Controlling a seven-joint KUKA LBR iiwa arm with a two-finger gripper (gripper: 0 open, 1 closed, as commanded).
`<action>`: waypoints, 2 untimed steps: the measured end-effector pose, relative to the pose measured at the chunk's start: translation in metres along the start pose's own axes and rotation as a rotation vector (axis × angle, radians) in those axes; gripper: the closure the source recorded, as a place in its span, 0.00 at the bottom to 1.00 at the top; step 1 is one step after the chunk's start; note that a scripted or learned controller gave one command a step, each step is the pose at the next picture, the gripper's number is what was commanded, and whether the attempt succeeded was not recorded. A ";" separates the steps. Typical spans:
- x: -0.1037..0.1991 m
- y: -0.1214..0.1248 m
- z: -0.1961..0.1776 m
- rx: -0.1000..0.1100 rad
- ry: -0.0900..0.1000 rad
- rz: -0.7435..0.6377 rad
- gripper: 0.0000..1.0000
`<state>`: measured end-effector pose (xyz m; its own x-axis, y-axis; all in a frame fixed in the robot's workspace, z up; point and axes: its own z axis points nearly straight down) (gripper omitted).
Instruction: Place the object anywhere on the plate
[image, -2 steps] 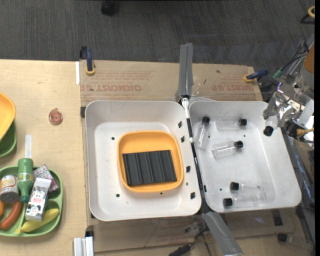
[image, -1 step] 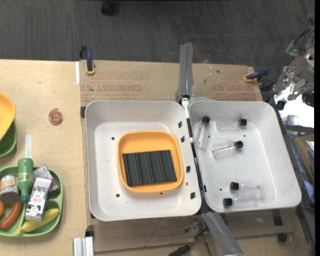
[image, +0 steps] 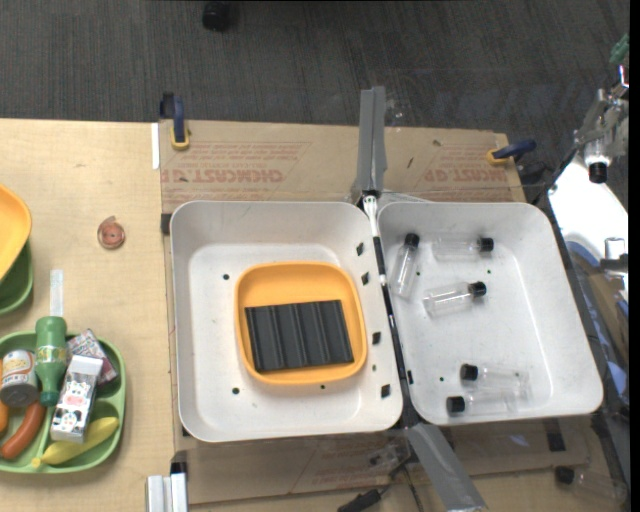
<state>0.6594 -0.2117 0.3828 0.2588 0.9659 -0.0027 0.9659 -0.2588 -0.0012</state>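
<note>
The wooden tabletop carries a cardboard sheet, and on that sit the two white bins. The left bin surrounds the orange plate. The right bin lies just right of the plate, past the shared bin walls. A dark ridged insert covers most of the plate's floor. Well left of the plate, a green tray holds toy food.

The object to move looks to be one of five clear, black-capped vials, all right of the plate in the other bin:
- the nearest vial lies close against the bin wall on the plate's side
- a second vial is farther right
- a middle vial lies alone on open floor
- two lower vials lie just beside each other

Whether the end effector is apart, together or clamped on anything cannot be told from this view. No vial is on the plate yet.

The likely failures:
- A round, smooth vial may roll away from a closing grasp.
- The wall could block a grasp on the nearest vial.
- A grasp on either lower vial could nudge or catch the other.
- A vial released near the plate's sloped rim could roll off. The insert's grooves should steady one set along them.
</note>
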 end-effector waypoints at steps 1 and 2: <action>0.017 -0.004 -0.058 -0.001 0.000 -0.326 1.00; 0.021 -0.005 -0.058 0.000 0.001 -0.658 1.00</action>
<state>0.6598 -0.1897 0.4403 -0.3857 0.9226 -0.0006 0.9226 0.3857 -0.0018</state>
